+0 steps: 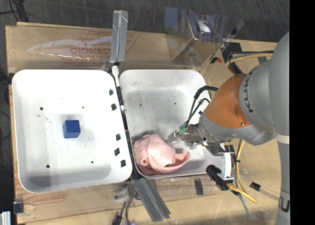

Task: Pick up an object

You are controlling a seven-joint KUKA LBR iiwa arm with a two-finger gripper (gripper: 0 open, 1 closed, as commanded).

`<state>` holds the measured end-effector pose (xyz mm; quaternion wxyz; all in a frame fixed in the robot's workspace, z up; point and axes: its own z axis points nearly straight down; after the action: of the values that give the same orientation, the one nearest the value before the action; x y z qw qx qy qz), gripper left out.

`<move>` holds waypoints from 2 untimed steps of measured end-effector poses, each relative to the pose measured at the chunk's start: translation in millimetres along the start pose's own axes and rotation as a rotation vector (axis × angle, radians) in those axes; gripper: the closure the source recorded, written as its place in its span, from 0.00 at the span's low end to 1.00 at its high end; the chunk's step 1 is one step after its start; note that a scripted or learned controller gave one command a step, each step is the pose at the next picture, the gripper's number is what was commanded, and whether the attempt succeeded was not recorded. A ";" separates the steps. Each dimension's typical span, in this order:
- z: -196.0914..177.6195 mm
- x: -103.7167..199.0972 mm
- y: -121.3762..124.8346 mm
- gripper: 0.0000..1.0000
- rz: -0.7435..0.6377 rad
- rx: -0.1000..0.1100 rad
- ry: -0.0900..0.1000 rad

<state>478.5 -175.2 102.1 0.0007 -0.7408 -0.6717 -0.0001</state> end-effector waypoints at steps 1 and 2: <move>-9.2 0.2 0.4 1.00 -0.006 0.002 0.000; 10.0 -29.8 1.4 1.00 -0.207 0.002 0.001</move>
<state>477.0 -205.0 92.0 0.0018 -0.6674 -0.7447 -0.0001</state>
